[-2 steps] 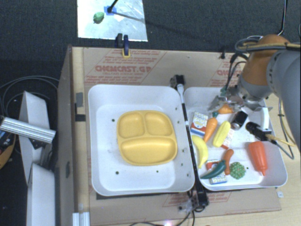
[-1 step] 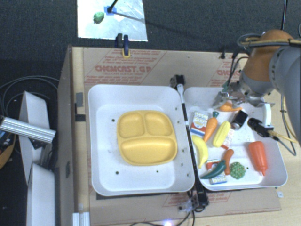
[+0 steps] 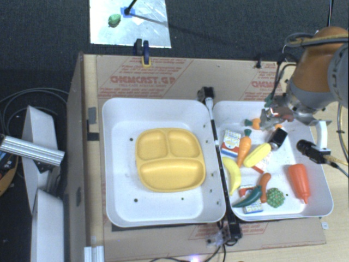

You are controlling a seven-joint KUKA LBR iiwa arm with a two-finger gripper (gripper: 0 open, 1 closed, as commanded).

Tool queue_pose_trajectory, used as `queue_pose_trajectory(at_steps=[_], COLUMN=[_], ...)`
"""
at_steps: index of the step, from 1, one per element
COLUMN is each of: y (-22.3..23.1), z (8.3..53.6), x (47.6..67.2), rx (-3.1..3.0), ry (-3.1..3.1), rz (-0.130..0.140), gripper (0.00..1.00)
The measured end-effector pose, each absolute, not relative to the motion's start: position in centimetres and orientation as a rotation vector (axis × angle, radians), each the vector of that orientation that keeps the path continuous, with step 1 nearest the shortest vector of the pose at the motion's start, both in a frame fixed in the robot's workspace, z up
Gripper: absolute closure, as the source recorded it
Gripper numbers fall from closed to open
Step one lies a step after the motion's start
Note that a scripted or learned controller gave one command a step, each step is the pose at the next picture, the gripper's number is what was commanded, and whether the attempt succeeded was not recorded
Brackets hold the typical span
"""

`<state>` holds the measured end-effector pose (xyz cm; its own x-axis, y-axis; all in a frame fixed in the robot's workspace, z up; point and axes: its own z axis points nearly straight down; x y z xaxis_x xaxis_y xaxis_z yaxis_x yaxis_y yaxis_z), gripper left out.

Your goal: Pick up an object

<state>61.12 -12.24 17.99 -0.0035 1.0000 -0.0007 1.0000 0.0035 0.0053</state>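
Note:
The right bin [image 3: 322,201] holds several toy foods: a small carrot [image 3: 245,147], a yellow corn-like piece [image 3: 257,155], a banana [image 3: 233,174], a big orange carrot [image 3: 299,182], a broccoli head [image 3: 275,197], a red sausage [image 3: 264,183] and a green pepper [image 3: 250,197]. My gripper [image 3: 271,120] hangs over the far side of this bin, just above a small black block [image 3: 277,138] and next to an orange bit [image 3: 256,123]. Nothing shows between its fingers.
A yellow divided plate [image 3: 169,159] lies in the left bin [image 3: 122,119]. A small printed packet [image 3: 231,140] lies near the divider. A black cylinder [image 3: 309,150] of the arm's gear reaches over the right bin's right side. Cardboard [image 3: 163,78] surrounds the bins.

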Motion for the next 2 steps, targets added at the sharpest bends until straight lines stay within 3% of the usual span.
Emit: queue_pose_trajectory(at_steps=[1, 2], y=[-12.3, -10.4], z=[17.9, 9.8], x=[61.1, 58.5], rx=[2.217, 2.216], ry=[2.222, 2.214], rz=[0.003, 0.009], gripper=[0.0, 0.0])
